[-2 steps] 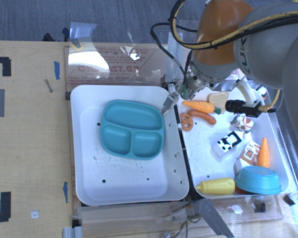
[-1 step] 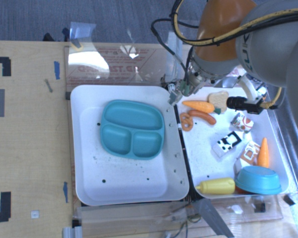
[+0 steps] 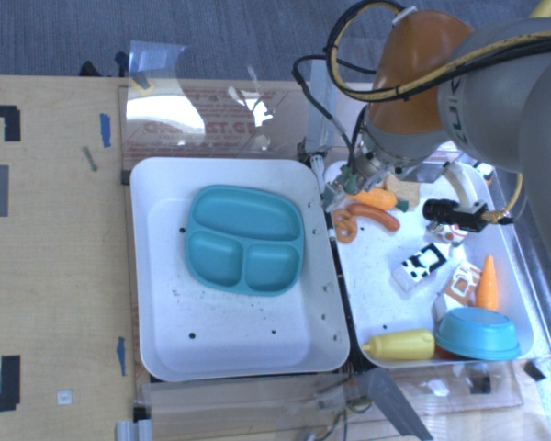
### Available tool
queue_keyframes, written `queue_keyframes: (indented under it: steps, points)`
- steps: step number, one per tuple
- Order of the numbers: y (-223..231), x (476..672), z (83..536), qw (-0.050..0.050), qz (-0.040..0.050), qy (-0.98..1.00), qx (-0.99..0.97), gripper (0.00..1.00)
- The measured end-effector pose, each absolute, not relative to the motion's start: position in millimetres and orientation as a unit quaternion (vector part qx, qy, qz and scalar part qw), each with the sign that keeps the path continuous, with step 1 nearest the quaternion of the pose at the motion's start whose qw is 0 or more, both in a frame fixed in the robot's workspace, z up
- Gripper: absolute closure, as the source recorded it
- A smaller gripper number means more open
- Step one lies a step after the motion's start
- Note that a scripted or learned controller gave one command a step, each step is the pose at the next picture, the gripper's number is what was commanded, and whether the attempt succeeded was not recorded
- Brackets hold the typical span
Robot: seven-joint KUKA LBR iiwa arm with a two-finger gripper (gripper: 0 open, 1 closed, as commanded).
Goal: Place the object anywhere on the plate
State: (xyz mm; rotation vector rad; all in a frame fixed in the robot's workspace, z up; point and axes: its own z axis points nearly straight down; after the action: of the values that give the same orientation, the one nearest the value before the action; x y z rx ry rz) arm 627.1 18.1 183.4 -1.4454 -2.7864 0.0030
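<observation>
1. Blue-grey carpet lies behind a pale wooden bench point(image 3: 46, 274) that carries two shallow white bins side by side.
2. Left bin point(image 3: 165, 338) — it holds a teal plate point(image 3: 245, 239) with three compartments, set in the bin's upper middle.
3. Right bin point(image 3: 386, 310) holds a scatter of toy food: an orange sausage point(image 3: 375, 216) near the top left corner, a carrot point(image 3: 488, 283) by the right wall, a black-and-white block point(image 3: 421, 265) in the middle, a yellow piece point(image 3: 401, 344) along the near edge, and a blue bowl point(image 3: 477, 333) just beside it.
4. Arm, grey with an orange band point(image 3: 422, 53), reaches in from the right; its gripper point(image 3: 349, 184) hangs over the right bin's top left corner, close above the sausage.
5. Whether the gripper is spread or closed I cannot tell — nothing can be seen held in it.
</observation>
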Motion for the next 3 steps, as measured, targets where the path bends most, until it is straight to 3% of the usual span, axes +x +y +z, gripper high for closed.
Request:
queue_keyframes:
  steps: [1,2,3]
  points:
    - [-23.6,608.0,186.0,-0.001,0.0,-0.929,-0.371,1.0]
    - [32.8,658.8,186.0,-0.003,-0.0019,-0.96,-0.282,1.0]
    - [35.0,598.7,198.4,-0.002,-0.001,-0.962,-0.272,1.0]
